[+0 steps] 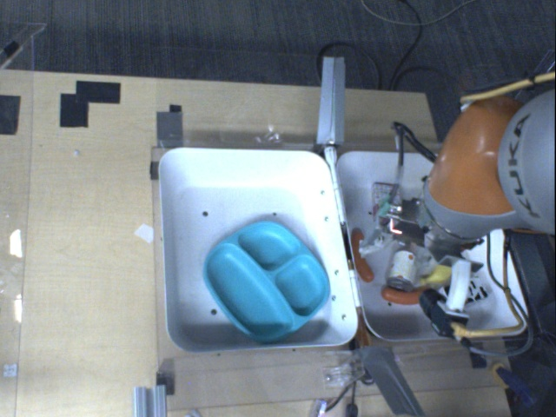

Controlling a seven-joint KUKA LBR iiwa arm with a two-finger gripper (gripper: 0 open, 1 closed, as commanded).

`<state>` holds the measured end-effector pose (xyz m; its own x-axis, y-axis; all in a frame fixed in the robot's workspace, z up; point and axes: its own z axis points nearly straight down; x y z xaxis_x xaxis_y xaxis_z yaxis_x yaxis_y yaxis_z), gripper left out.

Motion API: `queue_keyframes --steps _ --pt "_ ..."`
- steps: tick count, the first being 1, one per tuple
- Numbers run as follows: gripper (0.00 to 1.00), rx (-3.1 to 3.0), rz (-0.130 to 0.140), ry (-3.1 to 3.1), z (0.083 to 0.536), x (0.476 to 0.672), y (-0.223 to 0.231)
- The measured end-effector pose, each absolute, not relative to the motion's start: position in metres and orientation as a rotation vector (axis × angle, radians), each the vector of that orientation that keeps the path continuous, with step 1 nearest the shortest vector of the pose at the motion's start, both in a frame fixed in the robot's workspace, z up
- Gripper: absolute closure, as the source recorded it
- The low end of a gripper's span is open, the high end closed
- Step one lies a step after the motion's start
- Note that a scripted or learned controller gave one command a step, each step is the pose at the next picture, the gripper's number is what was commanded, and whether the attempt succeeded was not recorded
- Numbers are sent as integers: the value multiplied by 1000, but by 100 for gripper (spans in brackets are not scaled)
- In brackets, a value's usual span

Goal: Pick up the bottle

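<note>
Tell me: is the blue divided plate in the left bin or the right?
Left bin. The blue divided plate lies flat on its floor, inside the walls.

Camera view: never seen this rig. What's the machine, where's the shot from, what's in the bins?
It is one fixed camera above a bench, looking down at a slant. The grey and orange shape on the right is a robot arm reaching in; its job is to pick up a bottle. Two shallow white bins sit side by side. The left bin holds a blue divided tray. The arm hangs over the right bin, where its claw is down among small items: a pale bottle-like object, red-orange pieces and something yellow. The arm hides much of that bin, so I cannot tell if the claw holds anything.
</note>
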<state>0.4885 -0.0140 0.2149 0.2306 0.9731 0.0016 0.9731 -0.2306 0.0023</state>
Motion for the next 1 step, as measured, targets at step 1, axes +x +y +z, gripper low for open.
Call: queue_keyframes --steps 1 --pt "0 2567 2 1810 196 487 -79"
